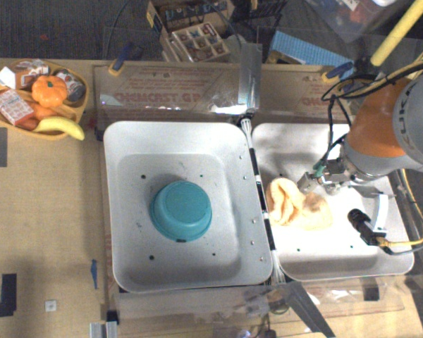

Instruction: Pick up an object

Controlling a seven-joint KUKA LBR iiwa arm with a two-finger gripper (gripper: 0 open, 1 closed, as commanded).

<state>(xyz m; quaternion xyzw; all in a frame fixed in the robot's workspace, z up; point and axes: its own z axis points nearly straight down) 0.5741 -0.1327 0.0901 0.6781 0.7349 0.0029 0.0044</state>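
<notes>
Right, the grey arm with its orange band point(381, 129) reaches in from the right side over the right-hand shallow white bin point(338, 252); its two-finger gripper point(314, 183) sits low in that bin, right at the upper edge of a soft, pale yellow crumpled cloth-like object point(296, 204); whether the hand is spread or closed, I cannot tell, and I cannot see anything caught in it; the metal tip overlaps the yellow object's top right part, but contact itself is unclear. The yellow object lies in the left half of the right bin, close to the divider between the two bins; its left fold is a deeper orange-yellow, its right part paler and flatter. Over in the left-hand shallow white bin point(127, 153), a teal round plastic bowl point(182, 210) rests upside down near the middle, well apart from the arm. At the far top left of the bench, a yellow dish of toy food point(37, 104) holds an orange pumpkin and a banana at its rim; a black cable point(333, 129) loops down beside the wrist.
</notes>
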